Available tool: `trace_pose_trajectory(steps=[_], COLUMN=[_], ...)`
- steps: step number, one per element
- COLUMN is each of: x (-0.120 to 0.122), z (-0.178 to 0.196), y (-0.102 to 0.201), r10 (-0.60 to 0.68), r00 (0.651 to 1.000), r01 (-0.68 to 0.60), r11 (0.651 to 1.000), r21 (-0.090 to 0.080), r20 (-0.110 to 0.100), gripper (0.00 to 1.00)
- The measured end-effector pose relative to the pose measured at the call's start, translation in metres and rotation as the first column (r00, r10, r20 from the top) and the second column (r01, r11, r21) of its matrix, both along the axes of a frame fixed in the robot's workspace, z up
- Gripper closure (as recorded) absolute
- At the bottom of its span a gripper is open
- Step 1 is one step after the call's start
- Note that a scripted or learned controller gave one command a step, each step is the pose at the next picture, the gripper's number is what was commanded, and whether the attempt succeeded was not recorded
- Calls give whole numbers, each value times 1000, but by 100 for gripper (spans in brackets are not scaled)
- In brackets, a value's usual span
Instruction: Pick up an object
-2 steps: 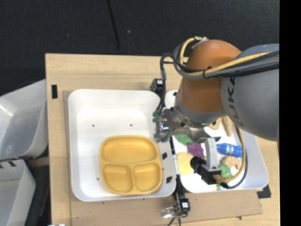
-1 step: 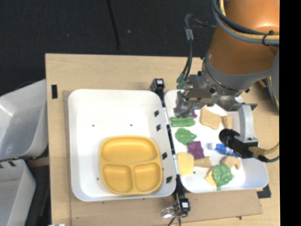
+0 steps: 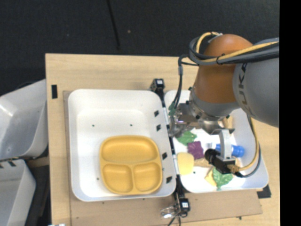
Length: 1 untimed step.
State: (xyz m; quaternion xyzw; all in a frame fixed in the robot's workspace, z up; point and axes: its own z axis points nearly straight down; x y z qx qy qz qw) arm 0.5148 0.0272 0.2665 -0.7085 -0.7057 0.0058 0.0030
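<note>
Camera view: arm [image 3: 221, 84] over right bin's [image 3: 261, 173] clutter.

The arm [image 3: 221, 74] covers most of the right bin [image 3: 244, 185], hiding its far wall and much of its floor. The claw [image 3: 188, 121] sits under the wrist, too dark and crowded to read how its fingers stand. The arm runs off the right edge. Small items below it overlap: a green piece [image 3: 186, 137], a purple one [image 3: 195, 149] and a blue one [image 3: 236, 150], shapes unclear. The counter [image 3: 59, 72] is cut off at the bottom.
</note>
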Motion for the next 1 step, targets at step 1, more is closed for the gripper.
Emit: trace_pose_trajectory(steps=[1], x=[-25], z=[167], y=[71], r10=[16], r00=[999], r01=[-16], r11=[1000], r21=[10], r20=[30], gripper=[100])
